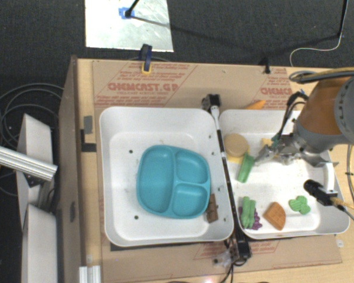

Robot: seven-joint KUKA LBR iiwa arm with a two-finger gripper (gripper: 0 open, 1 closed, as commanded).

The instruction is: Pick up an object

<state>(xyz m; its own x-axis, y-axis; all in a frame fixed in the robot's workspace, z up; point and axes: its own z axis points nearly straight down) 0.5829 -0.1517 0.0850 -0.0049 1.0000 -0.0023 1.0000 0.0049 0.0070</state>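
My gripper hangs low over the middle of the right bin, with the arm coming in from the right. Just left of it lies a green cylinder, tilted, below a tan round piece. A small yellow-green bit sits right by the gripper's tip. Along the bin's front lie a green and purple piece, an orange wedge and a green lumpy toy. Nothing shows between the gripper's tips.
The left bin holds a blue divided plate and a small brown piece against its right wall. An orange item lies on the cardboard behind the right bin. The divider separates the bins.
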